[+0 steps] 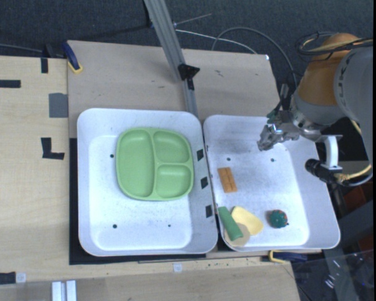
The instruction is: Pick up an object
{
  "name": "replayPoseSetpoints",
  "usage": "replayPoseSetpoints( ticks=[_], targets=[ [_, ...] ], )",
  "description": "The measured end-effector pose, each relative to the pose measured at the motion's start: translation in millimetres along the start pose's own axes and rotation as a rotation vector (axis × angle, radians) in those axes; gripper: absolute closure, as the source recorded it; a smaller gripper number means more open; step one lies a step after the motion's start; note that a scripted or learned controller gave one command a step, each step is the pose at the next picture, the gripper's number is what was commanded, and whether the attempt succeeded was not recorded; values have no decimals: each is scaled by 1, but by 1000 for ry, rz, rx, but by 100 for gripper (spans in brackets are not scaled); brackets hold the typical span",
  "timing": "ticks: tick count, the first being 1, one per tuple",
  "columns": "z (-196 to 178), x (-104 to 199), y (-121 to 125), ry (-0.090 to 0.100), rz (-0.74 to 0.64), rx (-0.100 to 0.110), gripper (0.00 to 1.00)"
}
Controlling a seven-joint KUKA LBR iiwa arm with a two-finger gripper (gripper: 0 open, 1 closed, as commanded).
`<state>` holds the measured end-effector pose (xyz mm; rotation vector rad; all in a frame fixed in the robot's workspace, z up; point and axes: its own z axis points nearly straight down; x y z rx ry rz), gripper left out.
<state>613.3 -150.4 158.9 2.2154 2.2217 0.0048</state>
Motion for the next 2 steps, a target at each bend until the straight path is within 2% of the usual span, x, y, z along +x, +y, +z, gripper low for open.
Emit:
replayPoseSetpoints(
  ticks=[2],
  targets=[
    [-126,-3,-3,-1,2,-1,100]
  ],
)
